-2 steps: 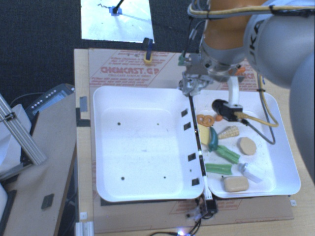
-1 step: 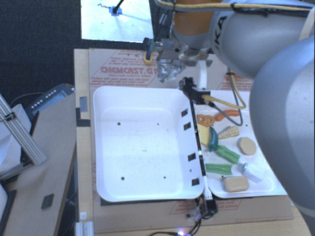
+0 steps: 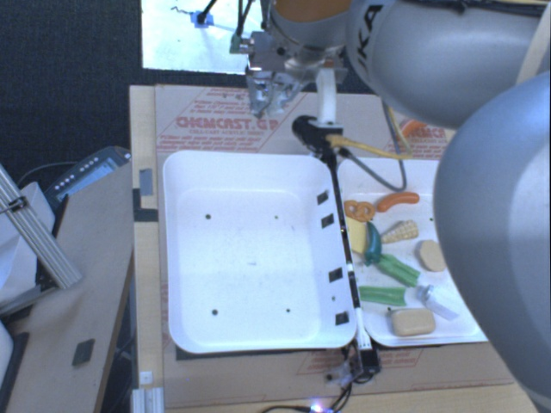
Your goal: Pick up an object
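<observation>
My gripper (image 3: 269, 101) hangs high over the back edge of the left bin (image 3: 176, 231), seen against the cardboard behind it. Nothing shows in its grasp. The objects lie in the right bin (image 3: 469, 332): an orange pretzel (image 3: 360, 211), an orange chili (image 3: 398, 200), a corn cob (image 3: 399, 231), a teal piece (image 3: 373, 244), a green vegetable (image 3: 397, 270), a green stick (image 3: 382, 295), a tan bread slice (image 3: 412, 321) and a round tan piece (image 3: 430, 255). The grey arm hides the right part of that bin.
A black divider with clips (image 3: 343, 248) runs between the two bins. A small white and grey item (image 3: 438, 303) lies beside the bread slice. A grey device (image 3: 86, 172) and a metal rail (image 3: 39, 239) sit left of the bench.
</observation>
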`<state>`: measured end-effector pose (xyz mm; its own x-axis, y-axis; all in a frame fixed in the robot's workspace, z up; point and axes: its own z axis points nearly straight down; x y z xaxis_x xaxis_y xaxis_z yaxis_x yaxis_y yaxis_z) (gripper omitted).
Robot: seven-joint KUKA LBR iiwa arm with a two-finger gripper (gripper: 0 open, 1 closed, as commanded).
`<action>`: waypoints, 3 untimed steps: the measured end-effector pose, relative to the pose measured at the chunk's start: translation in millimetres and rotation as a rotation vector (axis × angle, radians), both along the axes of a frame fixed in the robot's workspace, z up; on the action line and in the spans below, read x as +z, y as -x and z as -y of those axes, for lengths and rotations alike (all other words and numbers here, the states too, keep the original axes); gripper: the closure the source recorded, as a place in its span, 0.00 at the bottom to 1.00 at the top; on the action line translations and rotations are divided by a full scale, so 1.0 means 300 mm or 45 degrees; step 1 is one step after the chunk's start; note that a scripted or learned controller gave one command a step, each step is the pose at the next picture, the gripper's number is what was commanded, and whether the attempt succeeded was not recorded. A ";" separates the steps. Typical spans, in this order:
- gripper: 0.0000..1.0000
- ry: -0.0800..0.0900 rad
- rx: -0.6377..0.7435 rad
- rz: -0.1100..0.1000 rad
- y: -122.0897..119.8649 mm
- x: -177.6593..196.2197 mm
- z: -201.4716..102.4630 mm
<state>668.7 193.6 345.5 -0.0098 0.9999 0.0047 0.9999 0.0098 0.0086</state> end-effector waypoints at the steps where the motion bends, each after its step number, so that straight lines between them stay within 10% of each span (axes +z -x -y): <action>1: 1.00 -0.002 -0.001 0.006 0.005 0.340 -0.147; 3: 1.00 0.004 -0.005 -0.003 -0.001 0.538 -0.134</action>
<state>669.1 233.9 507.0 -0.0055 1.0000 0.0015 1.0000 0.0055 0.0060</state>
